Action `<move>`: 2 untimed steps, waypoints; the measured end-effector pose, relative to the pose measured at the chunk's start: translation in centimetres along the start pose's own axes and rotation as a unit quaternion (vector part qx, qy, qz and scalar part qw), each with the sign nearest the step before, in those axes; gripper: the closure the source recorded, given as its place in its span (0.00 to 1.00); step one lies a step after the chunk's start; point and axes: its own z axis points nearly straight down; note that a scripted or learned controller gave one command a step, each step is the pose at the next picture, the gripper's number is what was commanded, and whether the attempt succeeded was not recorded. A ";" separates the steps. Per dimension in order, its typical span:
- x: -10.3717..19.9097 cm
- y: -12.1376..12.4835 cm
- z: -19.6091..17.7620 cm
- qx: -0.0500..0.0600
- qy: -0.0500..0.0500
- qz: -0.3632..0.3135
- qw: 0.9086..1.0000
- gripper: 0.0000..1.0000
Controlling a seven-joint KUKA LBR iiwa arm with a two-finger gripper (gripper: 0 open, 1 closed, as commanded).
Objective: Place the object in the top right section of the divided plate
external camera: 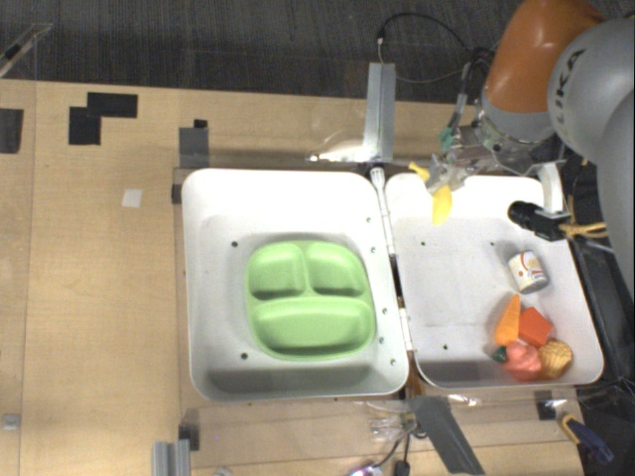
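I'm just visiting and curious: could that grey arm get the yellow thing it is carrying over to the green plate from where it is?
Probably yes. The gripper hangs over the right bin's far left corner with the yellow object below it, and nothing stands between it and the green plate.

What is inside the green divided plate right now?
All three sections of the green divided plate show bare green, the top right section included. It sits in the left bin. The yellow object hangs at the gripper, above the right bin.

Divided plate (308,298) in left bin (213,266)

Arm (556,58) reaches over from right, wrist bent downward.
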 end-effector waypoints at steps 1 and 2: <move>6.5 -2.6 1.1 0.001 0.001 0.019 1.000 1.00; 14.8 -3.6 1.2 0.002 0.002 0.120 0.993 1.00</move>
